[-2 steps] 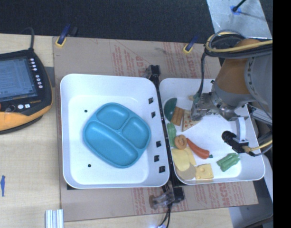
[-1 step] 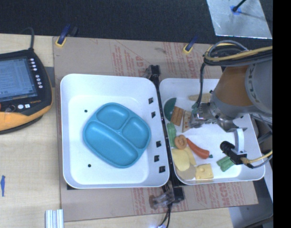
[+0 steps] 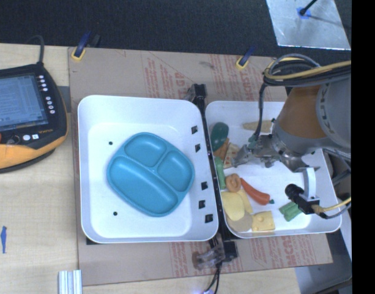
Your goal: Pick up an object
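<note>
The right bin point(image 3: 334, 225) holds several toy food pieces. A dark green piece point(image 3: 219, 132) lies at its left wall, with an orange ring-shaped piece point(image 3: 233, 181) and a red-orange chili point(image 3: 256, 192) below it. Near the front lie a pale yellow piece point(image 3: 233, 205), a yellow cheese block point(image 3: 263, 221) and a small green block point(image 3: 289, 211). My gripper point(image 3: 243, 155) reaches in from the right and sits low over the bin's left part, just right of the dark green piece and above the orange ring. Nothing can be seen held in it.
The left bin point(image 3: 95, 225) contains a blue divided plate point(image 3: 150, 173). A teach pendant point(image 3: 25, 118) lies on the bench at far left. Black clips point(image 3: 199, 94) join the bins along their shared wall. Cables point(image 3: 297, 66) loop over the arm at the right.
</note>
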Tool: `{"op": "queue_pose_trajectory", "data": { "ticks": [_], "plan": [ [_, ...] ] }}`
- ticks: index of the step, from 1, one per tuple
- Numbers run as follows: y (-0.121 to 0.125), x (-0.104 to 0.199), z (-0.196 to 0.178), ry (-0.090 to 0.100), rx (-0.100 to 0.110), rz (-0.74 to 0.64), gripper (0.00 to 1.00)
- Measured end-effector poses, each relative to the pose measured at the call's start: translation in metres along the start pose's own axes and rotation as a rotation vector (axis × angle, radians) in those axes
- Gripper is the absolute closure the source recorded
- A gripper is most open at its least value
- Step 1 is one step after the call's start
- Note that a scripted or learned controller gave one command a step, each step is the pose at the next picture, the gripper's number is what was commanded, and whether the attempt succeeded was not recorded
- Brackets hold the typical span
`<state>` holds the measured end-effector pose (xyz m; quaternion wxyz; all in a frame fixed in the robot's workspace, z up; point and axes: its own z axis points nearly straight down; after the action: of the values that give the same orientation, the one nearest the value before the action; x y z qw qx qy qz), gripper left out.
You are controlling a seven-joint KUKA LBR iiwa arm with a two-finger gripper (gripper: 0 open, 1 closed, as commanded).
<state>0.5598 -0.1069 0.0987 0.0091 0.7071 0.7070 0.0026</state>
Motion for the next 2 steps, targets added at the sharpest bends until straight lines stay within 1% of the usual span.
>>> {"op": "queue_pose_trajectory", "data": {
  "ticks": [1,2],
  "plan": [
    [-0.088,0.009,0.006,0.011,0.025,-0.002,0.00],
    [-0.084,0.008,-0.005,0.010,0.021,-0.006,1.00]
  ]
}}
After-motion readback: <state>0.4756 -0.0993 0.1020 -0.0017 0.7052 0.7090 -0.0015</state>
